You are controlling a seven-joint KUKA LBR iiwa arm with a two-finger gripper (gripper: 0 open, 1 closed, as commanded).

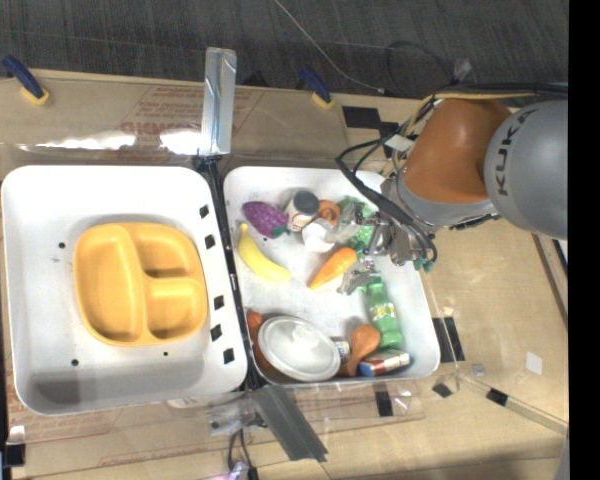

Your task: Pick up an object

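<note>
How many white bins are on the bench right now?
2. The left bin holds a yellow divided tray; the right bin holds the toy food clutter, with the gripper above it.

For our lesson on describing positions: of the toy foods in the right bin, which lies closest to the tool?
The orange carrot: its tip lies just left of the tool, while the yellow banana and purple grapes sit further left, toward the bin's other wall.

I count two white bins [40, 298], one yellow divided tray [140, 280], one banana [260, 258], one carrot [332, 266], one green bottle [382, 313], one white bowl [298, 348], one purple grape bunch [266, 217].
</note>
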